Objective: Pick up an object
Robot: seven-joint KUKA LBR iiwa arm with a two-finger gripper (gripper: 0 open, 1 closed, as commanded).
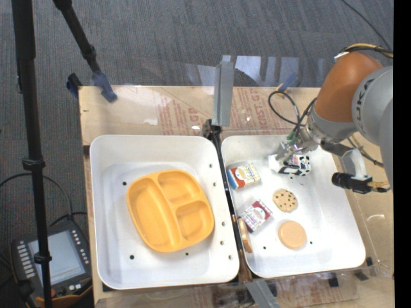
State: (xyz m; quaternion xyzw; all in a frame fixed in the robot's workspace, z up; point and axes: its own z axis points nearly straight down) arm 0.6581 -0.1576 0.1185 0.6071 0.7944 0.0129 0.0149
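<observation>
My gripper (292,151) hangs low over the far part of the right bin (340,236), right at a small black-and-white spotted object (297,164). The fingertips touch or overlap that object's top. In the same bin lie a red-and-blue carton (243,175), a red-and-white packet (255,215), a chocolate-chip cookie (285,200), a plain tan disc (293,234) and a thin brown piece (245,237) by the left wall.
The left bin (109,172) holds a yellow divided plate (170,209). A metal divider post (223,98) rises between the bins at the back. Cables (286,111) loop behind the right bin. A black tripod (32,140) stands at left.
</observation>
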